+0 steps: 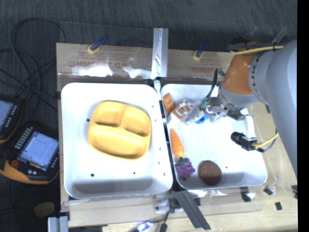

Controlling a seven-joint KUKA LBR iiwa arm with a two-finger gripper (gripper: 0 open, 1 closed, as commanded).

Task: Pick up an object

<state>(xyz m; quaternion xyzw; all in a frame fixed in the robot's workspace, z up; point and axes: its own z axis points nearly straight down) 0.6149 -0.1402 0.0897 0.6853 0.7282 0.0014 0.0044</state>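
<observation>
In the right bin (pixel 251 175), near its back left corner, a small orange and white box (pixel 182 109) lies just beside the end effector (pixel 205 111). I cannot tell what the end effector is doing with it. An orange block (pixel 167 102) sits at the left wall. A carrot (pixel 176 143) lies along that wall, with purple grapes (pixel 184 168) and a brown ball (pixel 209 171) near the front edge. The left bin (pixel 72 178) holds a big yellow tray (pixel 119 128).

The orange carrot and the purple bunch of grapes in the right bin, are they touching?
Touching, or all but: in the camera view the orange carrot's lower tip meets the top of the purple bunch of grapes, with no white bin floor between them.
</observation>
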